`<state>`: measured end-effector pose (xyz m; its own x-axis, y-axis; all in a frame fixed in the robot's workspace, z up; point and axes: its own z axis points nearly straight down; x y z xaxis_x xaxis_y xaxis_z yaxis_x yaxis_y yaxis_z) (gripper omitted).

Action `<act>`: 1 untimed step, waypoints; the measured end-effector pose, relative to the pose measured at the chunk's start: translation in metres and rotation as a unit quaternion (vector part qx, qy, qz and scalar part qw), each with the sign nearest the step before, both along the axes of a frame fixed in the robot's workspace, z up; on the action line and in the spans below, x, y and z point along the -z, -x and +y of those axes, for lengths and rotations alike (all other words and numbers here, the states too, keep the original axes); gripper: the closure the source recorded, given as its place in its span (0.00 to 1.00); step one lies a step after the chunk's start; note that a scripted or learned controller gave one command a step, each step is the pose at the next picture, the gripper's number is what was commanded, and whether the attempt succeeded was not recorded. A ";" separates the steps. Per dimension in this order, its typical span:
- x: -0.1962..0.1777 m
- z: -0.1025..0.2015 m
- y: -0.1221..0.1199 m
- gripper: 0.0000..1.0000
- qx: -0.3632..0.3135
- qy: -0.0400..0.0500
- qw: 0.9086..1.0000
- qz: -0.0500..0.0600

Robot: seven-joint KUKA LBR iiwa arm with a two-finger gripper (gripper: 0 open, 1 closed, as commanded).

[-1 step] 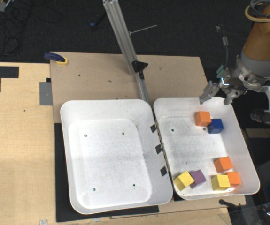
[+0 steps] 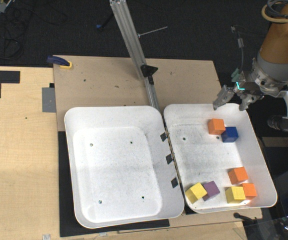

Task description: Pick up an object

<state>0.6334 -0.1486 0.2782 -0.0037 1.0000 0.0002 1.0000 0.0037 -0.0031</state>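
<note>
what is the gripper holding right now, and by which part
Nothing. The gripper hangs above the right bin's far edge with open fingers, nothing between them, apart from the orange block.

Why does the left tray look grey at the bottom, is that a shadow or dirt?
In the camera view, the left bin looks brighter across its upper half and dimmer below, likely uneven lighting or a soft shadow; the fine speckling could be dirt. The blocks stay sharp; the gripper looks slightly soft.

Much bare floor is seen in the right bin; its near corner is crowded by blocks.
</note>
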 end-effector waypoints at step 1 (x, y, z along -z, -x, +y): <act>0.044 0.004 0.003 0.00 0.001 0.000 1.000 0.002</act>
